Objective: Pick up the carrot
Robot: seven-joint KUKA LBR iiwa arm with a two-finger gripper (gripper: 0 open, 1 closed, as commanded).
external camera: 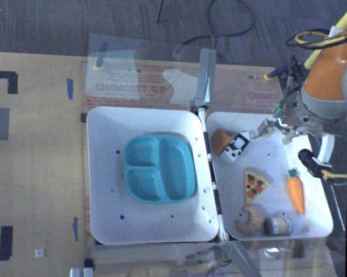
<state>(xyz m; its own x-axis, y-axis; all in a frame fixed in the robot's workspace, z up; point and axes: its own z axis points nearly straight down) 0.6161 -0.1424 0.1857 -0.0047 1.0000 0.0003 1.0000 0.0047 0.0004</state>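
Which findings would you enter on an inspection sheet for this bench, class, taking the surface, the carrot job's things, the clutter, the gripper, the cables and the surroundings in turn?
Surface: wooden bench with blue tape marks, bearing the left bin and the right bin side by side.
Job's things: carrot lying in the right bin near its right wall, leaf end toward the arm, apart from other items.
Clutter: blue divided plate in the left bin; in the right bin a pizza slice, a croissant, a small can, a brown piece beside a black-and-white block.
Gripper: gripper over the right bin's far edge, away from the carrot.
Cables: black cable looped on the floor; yellow cable on the arm.
Surroundings: dark carpet.
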